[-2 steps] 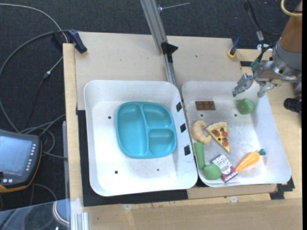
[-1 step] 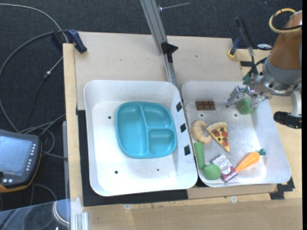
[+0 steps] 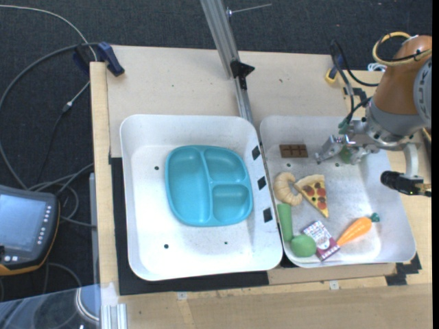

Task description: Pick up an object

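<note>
The left bin (image 3: 137, 184) holds a blue divided plate (image 3: 208, 185). The right bin (image 3: 391, 245) holds the pickable things: a chocolate bar (image 3: 293, 151) toward the far wall, a croissant (image 3: 287, 189) touching a pizza slice (image 3: 314, 193), then a green vegetable (image 3: 293, 233), a purple packet (image 3: 321, 238) and a carrot (image 3: 356, 230) along the near wall. The gripper (image 3: 337, 149) hangs just right of the chocolate bar; whether its jaws are apart or together cannot be made out. The arm is cut off at the right.

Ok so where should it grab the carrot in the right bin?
Grip the carrot across the middle of its orange body, coming straight down. It lies flat and slanted, with bare floor on both long sides; the purple packet crowds its pointed end.
</note>
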`<state>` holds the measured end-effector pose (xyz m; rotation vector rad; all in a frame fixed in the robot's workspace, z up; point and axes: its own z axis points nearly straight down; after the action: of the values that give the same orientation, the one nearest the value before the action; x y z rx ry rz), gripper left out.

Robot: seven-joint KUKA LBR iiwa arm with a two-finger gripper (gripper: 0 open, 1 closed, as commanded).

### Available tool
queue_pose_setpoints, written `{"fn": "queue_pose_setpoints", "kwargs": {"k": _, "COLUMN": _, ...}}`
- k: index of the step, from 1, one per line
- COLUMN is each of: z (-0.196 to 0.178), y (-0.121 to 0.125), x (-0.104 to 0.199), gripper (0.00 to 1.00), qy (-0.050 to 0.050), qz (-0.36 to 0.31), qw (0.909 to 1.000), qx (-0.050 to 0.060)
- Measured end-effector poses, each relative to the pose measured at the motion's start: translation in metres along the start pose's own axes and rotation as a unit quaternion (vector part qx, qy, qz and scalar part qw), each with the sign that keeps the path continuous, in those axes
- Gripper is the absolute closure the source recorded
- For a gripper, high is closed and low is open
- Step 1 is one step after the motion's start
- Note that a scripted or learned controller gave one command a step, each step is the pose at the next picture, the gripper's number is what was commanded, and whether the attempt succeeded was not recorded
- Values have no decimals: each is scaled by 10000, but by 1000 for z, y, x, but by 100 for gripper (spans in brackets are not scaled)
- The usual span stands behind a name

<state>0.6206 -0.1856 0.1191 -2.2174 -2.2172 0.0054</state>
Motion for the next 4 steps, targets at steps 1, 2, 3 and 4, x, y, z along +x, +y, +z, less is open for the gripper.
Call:
{"fn": "queue_pose_setpoints", "kwargs": {"k": 1, "z": -15, "y": 2, "x": 0, "gripper": 100, "qy": -5, "qz": -5, "qw": 10000, "qx": -39}}
{"fn": "queue_pose_setpoints", "kwargs": {"k": 2, "z": -80, "y": 3, "x": 1, "gripper": 100, "qy": -19, "qz": -6, "qw": 10000, "qx": -72}}
{"fn": "queue_pose_setpoints", "kwargs": {"k": 3, "z": -93, "y": 4, "x": 1, "gripper": 100, "qy": -15, "qz": -7, "qw": 10000, "qx": -54}}
{"fn": "queue_pose_setpoints", "kwargs": {"k": 4, "z": -87, "y": -15, "x": 49, "gripper": 100, "qy": 7, "qz": -23, "qw": 10000, "qx": -15}}
